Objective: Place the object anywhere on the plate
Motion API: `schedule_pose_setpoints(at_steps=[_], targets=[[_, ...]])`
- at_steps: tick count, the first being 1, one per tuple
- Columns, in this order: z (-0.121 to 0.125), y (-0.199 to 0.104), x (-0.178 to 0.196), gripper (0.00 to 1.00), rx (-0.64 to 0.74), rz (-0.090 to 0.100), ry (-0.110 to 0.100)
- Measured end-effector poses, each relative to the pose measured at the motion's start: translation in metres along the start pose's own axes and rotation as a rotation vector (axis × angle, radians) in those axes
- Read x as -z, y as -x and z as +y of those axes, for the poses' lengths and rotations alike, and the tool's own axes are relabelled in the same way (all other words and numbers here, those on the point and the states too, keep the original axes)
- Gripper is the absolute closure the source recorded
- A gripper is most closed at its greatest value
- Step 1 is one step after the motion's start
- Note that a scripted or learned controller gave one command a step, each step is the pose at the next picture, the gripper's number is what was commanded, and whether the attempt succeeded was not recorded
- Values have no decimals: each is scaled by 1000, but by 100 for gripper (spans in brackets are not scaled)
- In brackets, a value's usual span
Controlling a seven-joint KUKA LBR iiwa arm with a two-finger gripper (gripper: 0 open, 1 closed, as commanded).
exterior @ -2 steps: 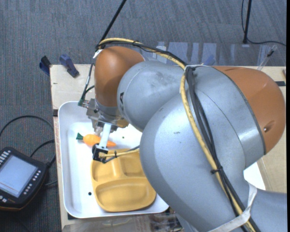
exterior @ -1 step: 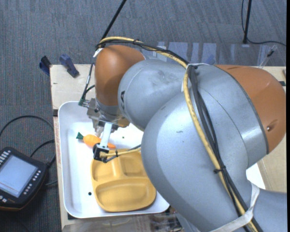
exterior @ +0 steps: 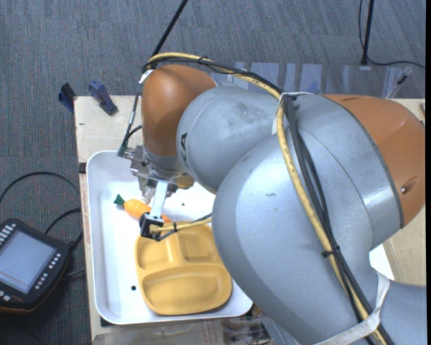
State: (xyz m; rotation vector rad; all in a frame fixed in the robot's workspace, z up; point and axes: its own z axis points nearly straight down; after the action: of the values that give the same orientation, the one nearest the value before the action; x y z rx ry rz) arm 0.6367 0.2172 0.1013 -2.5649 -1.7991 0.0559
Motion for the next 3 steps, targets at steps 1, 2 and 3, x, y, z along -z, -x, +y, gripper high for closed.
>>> schedule_pose_setpoints(at_steps=[1,2,3], targets=[[-1,1,6,100,3,-6,-6],[-2,2,12,100,6,-12,-11],[-1,-24,17,100,185,18,26]])
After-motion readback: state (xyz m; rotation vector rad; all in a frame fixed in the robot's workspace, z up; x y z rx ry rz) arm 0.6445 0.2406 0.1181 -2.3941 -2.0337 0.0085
